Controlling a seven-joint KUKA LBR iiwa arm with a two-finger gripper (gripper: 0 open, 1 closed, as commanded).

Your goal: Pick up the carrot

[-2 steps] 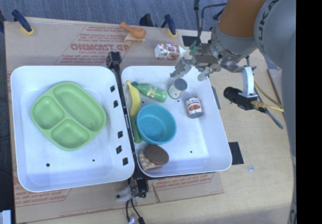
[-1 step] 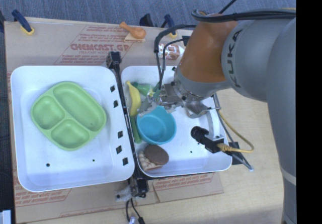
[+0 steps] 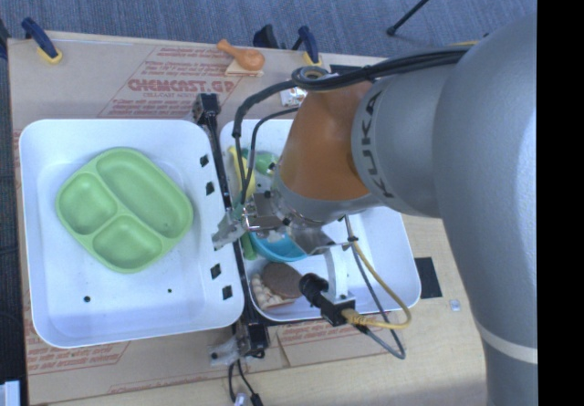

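Grey arm (image 3: pixel 456 121) with its orange band covers most of the right white bin (image 3: pixel 401 258). Left white bin (image 3: pixel 36 240) holds a green three-section plate (image 3: pixel 123 208). Gripper (image 3: pixel 246 223) sits low near the bins' shared edge; its grip cannot be told. Orange carrot-like piece (image 3: pixel 242 55) lies on the cardboard beyond the bins.

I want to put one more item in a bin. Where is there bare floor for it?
The left bin has bare white floor all around the green divided plate, widest along its near edge and its left side. The right bin is crowded: the arm covers most of it, with a blue object and a brown object beneath.
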